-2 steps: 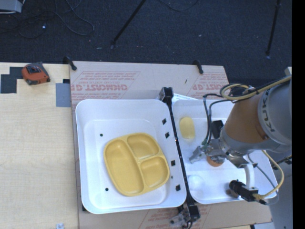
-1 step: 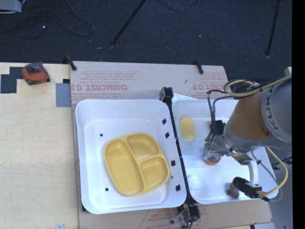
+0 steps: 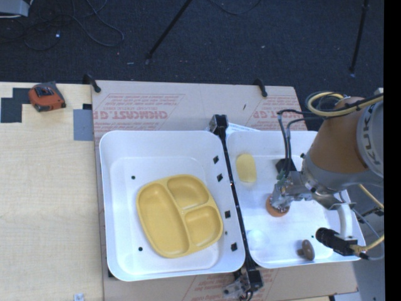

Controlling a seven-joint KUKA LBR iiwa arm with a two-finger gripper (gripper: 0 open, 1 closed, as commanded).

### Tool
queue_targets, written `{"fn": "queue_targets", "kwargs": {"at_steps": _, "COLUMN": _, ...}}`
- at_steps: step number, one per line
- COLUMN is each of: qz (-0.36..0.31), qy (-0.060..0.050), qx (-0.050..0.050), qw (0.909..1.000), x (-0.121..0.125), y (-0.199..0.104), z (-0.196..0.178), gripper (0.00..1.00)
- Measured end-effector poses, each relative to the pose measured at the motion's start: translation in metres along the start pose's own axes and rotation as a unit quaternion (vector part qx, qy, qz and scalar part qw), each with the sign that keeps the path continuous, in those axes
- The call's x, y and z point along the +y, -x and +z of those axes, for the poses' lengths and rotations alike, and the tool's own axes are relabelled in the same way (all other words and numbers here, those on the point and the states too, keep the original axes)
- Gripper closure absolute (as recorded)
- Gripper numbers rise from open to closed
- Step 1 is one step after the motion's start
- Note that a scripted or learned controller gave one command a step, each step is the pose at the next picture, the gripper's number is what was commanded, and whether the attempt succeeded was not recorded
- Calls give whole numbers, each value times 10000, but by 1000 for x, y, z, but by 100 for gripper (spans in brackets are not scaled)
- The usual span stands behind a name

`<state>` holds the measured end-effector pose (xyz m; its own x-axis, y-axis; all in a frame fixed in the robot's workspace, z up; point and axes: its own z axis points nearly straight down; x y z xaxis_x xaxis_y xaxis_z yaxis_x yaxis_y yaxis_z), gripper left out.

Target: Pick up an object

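Cardboard [image 3: 188, 105] lay under two white bins on a pale wood bench [image 3: 44, 199]; dark carpet behind. My arm [image 3: 341, 146] reached over the right bin [image 3: 269, 256], my gripper [image 3: 280, 199] down at an orange object [image 3: 276, 209]. Jaw state: could not tell, possibly touching it.

Orange tape measure [image 3: 47, 96], probably, on bench [image 3: 44, 199]

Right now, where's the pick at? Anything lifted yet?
Done: the arm has reached into the right bin and the gripper is down at the orange round object. In hand: the view does not show a grasp, so no confirmed hold. Left: close on it and lift. The yellow oval piece and the brown lump lie in that bin, apart from the gripper; the yellow divided tray sits in the left bin.
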<state>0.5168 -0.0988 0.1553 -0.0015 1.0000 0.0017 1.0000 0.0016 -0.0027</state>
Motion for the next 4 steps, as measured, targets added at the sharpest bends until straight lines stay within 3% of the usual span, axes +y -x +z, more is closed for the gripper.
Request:
{"fn": "queue_targets", "kwargs": {"at_steps": 1, "qz": 4, "qy": 8, "qx": -5, "qw": 10000, "x": 1, "y": 1, "z": -48, "gripper": 100}}
{"fn": "queue_targets", "kwargs": {"at_steps": 2, "qz": -11, "qy": -11, "qx": 1, "qw": 10000, "x": 11, "y": -55, "z": -51, "gripper": 100}}
{"fn": "queue_targets", "kwargs": {"at_steps": 4, "qz": -12, "qy": -3, "qx": -3, "qw": 10000, "x": 61, "y": -162, "z": -67, "gripper": 100}}
